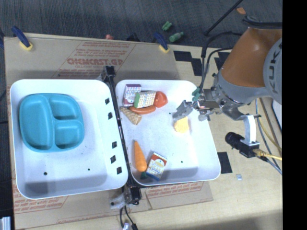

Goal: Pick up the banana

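A small pale yellow piece (pixel 181 125), the only yellow item and most likely the banana, lies on the floor of the right bin (pixel 201 147), near its right side. My gripper (pixel 183 110) reaches in from the right and hovers just above the piece's far edge, partly overlapping it in the picture. I cannot tell whether it touches the piece. Nothing visibly hangs from the gripper.
At the back of the right bin sit a purple-white box (pixel 131 94), a green-red box (pixel 145 99), a tomato (pixel 161 98), a sausage (pixel 143 110) and a cracker (pixel 131 115). A carrot (pixel 139 156) and a small carton (pixel 156 166) lie at its front. The left bin (pixel 57 176) holds a blue divided plate (pixel 51 121).
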Controlling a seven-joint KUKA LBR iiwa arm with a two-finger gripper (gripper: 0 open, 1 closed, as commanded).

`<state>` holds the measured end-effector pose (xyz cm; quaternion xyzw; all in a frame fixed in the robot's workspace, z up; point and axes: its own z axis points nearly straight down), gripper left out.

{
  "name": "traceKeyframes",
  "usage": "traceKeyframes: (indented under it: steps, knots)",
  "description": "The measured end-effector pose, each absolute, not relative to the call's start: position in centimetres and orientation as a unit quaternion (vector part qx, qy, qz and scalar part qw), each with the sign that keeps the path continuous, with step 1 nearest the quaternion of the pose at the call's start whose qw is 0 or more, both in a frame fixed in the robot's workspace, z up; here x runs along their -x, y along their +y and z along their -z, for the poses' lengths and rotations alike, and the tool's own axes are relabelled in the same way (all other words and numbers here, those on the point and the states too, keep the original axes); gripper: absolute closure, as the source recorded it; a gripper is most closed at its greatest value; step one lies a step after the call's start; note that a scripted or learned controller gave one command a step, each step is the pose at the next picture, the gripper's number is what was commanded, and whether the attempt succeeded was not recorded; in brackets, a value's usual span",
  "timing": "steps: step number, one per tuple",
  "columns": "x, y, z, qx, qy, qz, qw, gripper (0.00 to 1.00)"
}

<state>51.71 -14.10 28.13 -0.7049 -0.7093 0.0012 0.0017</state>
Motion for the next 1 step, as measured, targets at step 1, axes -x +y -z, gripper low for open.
traceKeyframes:
  steps: [1]
  knots:
    - [-55.45,-4.07,-19.45,0.74,-0.673,-0.0022,0.002,0.0]
